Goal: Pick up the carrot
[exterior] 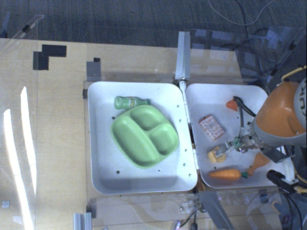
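The carrot (225,174), orange with a small green tip at its right end, lies flat along the front wall of the right bin (199,104). My gripper (237,144) hangs over the middle of that bin, just above and to the right of a small yellow item (216,155). It sits a short way behind the carrot and does not touch it. The arm's orange band (283,115) covers the bin's right side.
A pink checkered block (211,127) lies behind the yellow item, and a small red-orange piece (232,104) near the back. An orange cone-shaped piece (260,160) pokes out under the arm. The left bin (96,143) holds a green divided plate (145,135) and a green bottle (130,101).
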Controlling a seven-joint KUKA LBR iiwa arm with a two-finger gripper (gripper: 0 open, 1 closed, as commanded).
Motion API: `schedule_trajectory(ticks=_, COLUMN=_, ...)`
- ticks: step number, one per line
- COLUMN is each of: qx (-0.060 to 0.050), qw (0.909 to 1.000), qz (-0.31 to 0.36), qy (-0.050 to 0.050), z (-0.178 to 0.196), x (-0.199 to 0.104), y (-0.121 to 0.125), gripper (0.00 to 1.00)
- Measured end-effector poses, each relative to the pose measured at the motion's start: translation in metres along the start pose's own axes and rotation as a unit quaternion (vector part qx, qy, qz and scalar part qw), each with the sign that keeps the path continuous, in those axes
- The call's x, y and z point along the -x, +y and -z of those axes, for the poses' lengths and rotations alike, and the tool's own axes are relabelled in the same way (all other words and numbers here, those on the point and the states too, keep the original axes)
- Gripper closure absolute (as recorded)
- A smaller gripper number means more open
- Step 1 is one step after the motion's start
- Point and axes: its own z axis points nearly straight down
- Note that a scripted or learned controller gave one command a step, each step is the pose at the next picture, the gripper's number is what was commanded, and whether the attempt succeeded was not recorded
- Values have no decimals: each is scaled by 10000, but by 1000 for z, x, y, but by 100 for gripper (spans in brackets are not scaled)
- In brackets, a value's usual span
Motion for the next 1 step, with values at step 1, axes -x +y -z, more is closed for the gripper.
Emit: schedule_trajectory(ticks=1, qx=32, qw=9947, qz=1023, qy=-17, z=1, x=-35, y=12, gripper=0)
